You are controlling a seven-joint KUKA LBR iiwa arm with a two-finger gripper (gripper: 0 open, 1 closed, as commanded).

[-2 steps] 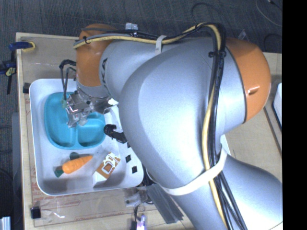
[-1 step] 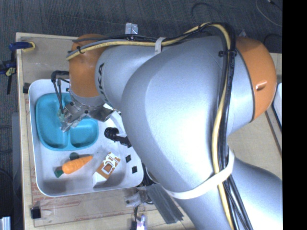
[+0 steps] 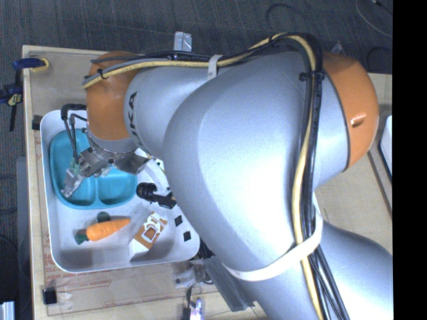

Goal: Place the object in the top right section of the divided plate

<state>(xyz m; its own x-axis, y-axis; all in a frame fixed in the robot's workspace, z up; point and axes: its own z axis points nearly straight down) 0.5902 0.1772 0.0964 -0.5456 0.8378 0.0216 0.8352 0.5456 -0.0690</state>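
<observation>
A carrot (image 3: 107, 229) and a small orange-and-white packet (image 3: 151, 231) lie loose in the white bin (image 3: 87, 264), both on the near side of the blue plate (image 3: 115, 191) and outside it. Which of them is the task's object cannot be told. Neither is in the plate, so if it is one of these, the placing is not yet done.

The tool (image 3: 79, 173) hangs over the plate's left part, low above its blue floor. Whether it is apart, together or clamped on something I cannot tell, as the wrist and glare hide it. The two near sections of the plate look bare. The top right section is covered by the grey arm (image 3: 253, 165), so its contents are unknown.

Beyond the plate, the pale wooden worktop (image 3: 40, 89) runs to its far edge, with a blue clamp (image 3: 27, 64) at the far left corner. Behind that is dark grey carpet (image 3: 133, 12) with loose cables.
</observation>
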